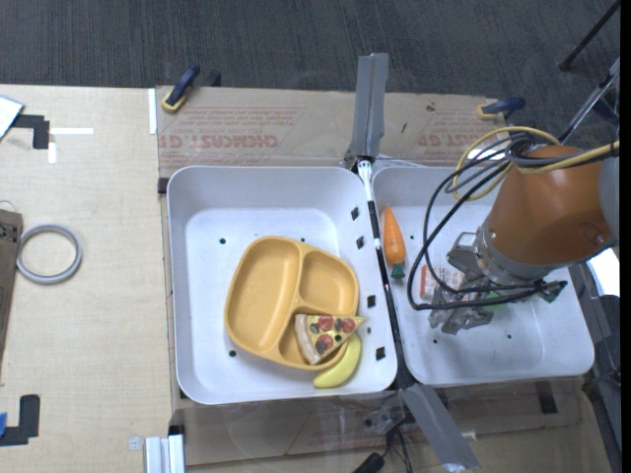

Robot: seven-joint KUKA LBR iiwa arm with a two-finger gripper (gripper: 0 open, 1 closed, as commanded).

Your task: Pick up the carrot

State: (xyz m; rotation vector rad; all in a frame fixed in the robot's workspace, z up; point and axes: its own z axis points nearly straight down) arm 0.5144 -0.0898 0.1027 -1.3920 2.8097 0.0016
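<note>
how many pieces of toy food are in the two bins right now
3. A carrot lies at the right bin's left wall. A pizza slice lies in the yellow plate in the left bin; a banana rests against that plate's edge. The arm may hide others.

Two bins sit side by side on the surface (79,363). The left bin (197,205) contains a divided plate (266,294). A pizza slice (323,333) lies in the plate's near compartment, and a banana (340,368) rests against the plate's near edge. In the right bin (552,353), the carrot (393,236) lies along the left wall. The claw (463,313) is right of the carrot, apart from it. A tape roll (47,254) lies left of both bins.
</note>
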